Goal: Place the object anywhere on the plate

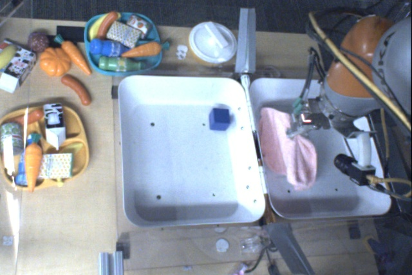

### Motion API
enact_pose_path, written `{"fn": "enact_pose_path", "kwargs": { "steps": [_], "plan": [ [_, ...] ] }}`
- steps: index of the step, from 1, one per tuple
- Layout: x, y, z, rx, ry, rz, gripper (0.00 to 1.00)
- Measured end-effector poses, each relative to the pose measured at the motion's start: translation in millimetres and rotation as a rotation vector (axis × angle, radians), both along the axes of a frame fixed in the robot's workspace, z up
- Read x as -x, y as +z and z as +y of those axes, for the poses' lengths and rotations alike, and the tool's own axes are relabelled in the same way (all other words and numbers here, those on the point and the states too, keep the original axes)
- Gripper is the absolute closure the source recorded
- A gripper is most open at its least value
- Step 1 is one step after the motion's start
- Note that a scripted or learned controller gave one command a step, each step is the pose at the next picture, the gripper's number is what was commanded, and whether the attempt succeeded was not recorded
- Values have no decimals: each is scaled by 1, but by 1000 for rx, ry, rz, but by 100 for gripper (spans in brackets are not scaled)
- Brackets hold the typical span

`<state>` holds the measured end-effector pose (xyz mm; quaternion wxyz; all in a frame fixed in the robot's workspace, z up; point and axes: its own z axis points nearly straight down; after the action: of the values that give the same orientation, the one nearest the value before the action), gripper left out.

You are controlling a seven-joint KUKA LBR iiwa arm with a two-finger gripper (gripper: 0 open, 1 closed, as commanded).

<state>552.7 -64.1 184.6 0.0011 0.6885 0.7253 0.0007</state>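
Observation:
A small blue cube [220, 118] lies in the left white bin [161, 203], toward its upper right. A pink, soft-looking flat thing [283, 151] lies in the left half of the right white bin [335, 203], and its lower right part is bunched up. My gripper [299, 131] reaches in from the right and hangs right over the pink thing's upper right edge. Whether it touches the pink thing I cannot tell. The blue cube lies well to the left of the gripper, past the wall between the bins.
Behind the bins stand a white round lid [212, 42] and a blue bowl [103, 66] of toy food. A yellow tray [80, 138] of toy food sits at the left, with a toy pumpkin [53, 62] and sausage [77, 89] loose on the bench.

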Motion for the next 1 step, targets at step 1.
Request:
{"fn": "enact_pose_path", "kwargs": {
  "steps": [1],
  "plan": [
    [-1,40,1,0,8,0,100]
  ]
}}
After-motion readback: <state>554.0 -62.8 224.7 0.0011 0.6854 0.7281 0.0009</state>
